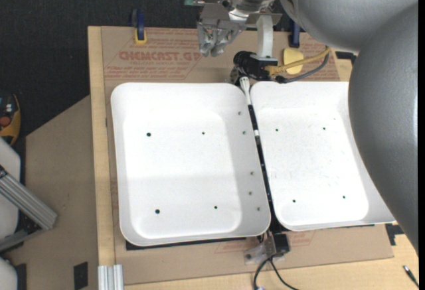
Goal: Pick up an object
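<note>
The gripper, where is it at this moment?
In the camera view the gripper hangs near the top centre, over the brown board beyond the far edge of the left bin, left of the blue clamp.

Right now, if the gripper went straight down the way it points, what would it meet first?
Probably the brown board behind the left bin. The gripper hangs over it, beyond that bin's far rim, though depth is hard to judge.
</note>
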